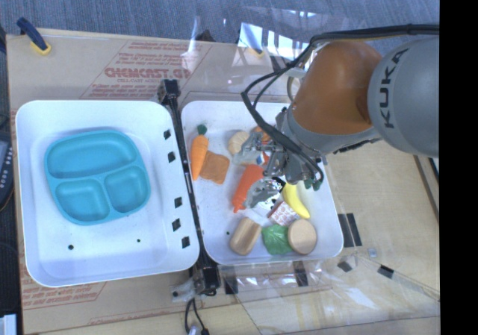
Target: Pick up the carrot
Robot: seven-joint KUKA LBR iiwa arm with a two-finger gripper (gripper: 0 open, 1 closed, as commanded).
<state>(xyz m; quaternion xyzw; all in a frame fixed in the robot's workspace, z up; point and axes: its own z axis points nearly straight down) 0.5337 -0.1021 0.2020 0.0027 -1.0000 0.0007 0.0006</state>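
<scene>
Beside the carrot [199,153]: toast [216,168], pepper [246,186] | gripper [263,177] over pepper, grip state unclear | arm [388,98] reads KUKA | board [142,72] reads CHEMCAST

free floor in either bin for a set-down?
Left bin: bare strips around the blue tray, widest along its near edge. Right bin: small bare patch at the near-left corner, below the carrot. Its middle and right are crowded under the gripper.
</scene>
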